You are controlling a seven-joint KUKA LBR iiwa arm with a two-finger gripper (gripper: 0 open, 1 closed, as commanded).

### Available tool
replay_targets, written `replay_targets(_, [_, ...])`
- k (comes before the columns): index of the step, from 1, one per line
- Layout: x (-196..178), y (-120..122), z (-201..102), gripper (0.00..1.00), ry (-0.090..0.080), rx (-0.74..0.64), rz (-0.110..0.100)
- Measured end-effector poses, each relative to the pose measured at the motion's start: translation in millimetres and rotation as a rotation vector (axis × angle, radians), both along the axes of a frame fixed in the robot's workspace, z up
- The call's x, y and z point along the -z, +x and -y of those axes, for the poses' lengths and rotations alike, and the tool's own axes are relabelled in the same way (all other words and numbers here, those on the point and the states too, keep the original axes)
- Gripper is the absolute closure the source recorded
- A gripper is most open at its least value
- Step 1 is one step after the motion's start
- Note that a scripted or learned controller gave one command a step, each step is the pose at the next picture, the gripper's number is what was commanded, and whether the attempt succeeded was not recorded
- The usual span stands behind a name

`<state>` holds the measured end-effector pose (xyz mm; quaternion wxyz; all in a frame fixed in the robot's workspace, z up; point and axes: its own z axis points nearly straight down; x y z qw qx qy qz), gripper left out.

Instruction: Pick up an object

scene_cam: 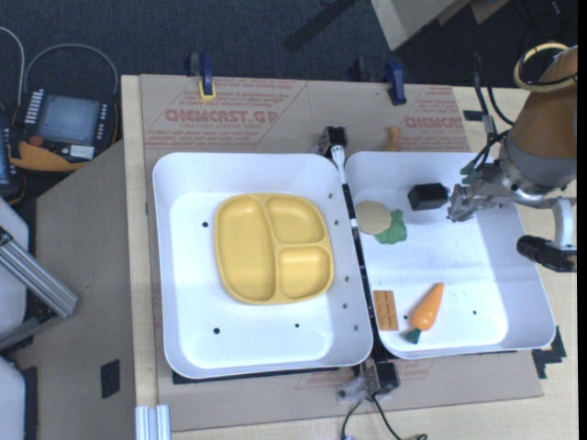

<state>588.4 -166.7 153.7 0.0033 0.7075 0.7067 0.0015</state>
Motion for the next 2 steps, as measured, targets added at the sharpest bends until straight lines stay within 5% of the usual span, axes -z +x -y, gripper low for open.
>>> replay_targets(2, [-73.9, -0.3, 2.9, 1.00, 0.000, -0.002, 0.000])
